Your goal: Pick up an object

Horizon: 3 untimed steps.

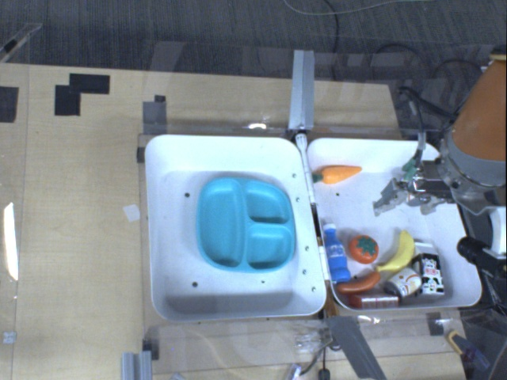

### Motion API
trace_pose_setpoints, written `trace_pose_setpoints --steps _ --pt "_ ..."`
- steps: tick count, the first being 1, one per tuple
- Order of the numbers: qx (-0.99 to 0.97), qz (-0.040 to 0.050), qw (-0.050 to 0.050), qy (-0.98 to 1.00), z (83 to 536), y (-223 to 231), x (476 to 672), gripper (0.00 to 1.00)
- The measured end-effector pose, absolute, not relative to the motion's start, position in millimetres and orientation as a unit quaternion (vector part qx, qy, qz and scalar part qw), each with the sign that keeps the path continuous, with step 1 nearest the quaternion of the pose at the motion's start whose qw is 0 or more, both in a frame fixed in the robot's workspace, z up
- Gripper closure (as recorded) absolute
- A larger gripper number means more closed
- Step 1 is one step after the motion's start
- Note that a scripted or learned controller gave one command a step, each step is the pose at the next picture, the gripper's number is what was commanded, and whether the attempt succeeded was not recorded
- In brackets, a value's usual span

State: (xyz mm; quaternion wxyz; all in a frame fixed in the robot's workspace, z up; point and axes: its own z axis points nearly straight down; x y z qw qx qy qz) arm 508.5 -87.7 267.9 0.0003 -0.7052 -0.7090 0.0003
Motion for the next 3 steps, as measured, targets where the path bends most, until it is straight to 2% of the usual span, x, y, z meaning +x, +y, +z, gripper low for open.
trace_pose_setpoints --steps 1,2,3 --pt "-0.743 0.0006 0.001 -0.670 154.8 -133.6 518.7 0.00" --pt "-0.747 -0.0033 -0.003 -0.665 88.9 -181.6 489.8 0.00" --pt "-0.746 -0.0054 -0.005 -0.666 100.2 -180.1 492.0 1.00"
